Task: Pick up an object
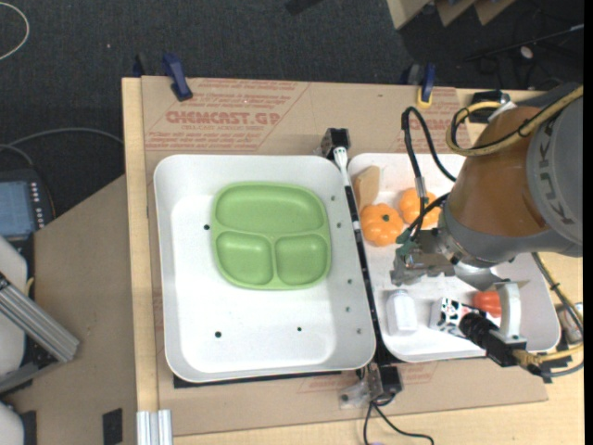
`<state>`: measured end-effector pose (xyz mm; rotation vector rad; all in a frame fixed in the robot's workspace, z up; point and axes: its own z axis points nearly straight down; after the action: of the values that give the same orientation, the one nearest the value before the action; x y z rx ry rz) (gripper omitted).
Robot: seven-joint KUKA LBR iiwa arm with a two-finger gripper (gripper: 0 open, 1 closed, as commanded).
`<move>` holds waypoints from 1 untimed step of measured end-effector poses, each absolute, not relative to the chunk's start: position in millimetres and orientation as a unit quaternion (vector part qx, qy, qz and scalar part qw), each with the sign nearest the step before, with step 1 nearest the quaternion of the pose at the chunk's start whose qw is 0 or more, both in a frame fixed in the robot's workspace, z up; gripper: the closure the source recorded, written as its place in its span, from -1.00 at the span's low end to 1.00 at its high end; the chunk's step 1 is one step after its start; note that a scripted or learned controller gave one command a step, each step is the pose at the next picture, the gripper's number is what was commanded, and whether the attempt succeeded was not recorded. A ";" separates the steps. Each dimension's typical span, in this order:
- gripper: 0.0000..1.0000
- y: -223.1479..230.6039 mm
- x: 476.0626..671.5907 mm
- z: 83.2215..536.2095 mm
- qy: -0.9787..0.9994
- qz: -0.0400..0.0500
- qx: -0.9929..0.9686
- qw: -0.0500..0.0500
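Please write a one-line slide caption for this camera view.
Arm's claw over the right bin, near a small pumpkin; green tray in the left bin.

Looks like a robotics lab: bare cardboard-topped worktop [232,109] held by blue clamps [176,77], two white bins [176,248] fixed side by side, loose black cables [412,137] trailing over dark carpet [74,26], aluminium framing [37,327] at near left, grey-and-orange industrial arm [505,193] on the right.

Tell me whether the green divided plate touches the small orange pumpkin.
Apart. The camera view shows the green divided plate in the left bin, the small orange pumpkin in the right bin, rims between them.
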<state>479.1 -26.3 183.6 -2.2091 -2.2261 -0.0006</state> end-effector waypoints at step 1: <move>1.00 31.6 480.0 223.9 -0.710 -0.003 -0.704 -0.001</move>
<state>480.0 31.6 223.9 -2.2139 -2.2310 -0.0079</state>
